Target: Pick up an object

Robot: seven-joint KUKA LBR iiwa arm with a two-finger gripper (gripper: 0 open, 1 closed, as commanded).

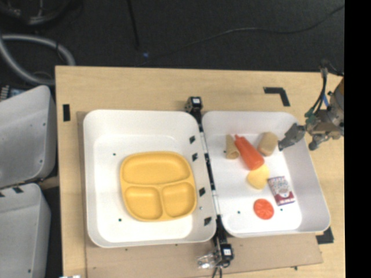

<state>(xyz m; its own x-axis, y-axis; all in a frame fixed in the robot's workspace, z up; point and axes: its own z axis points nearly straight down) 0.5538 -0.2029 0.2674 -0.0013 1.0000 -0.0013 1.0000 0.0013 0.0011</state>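
The right bin (307, 207) holds several small objects. An orange-red carrot-shaped piece (249, 152) lies slanted between a tan cylinder (232, 147) and a brown stubby cylinder (267, 143). Below them lie a pale yellow lump (258, 178), a small red-and-white box (280, 190) and a flat red round piece (264, 209). My gripper (303, 139) hangs over the bin's upper right corner, to the right of the brown cylinder. Its fingers are spread open with nothing between them.
The left bin (104, 132) holds a yellow divided plate (157, 185). A black-clipped divider (204, 167) runs between the bins. Bare wooden bench (145, 88) lies behind them, and grey covers (23, 132) stand at the far left.
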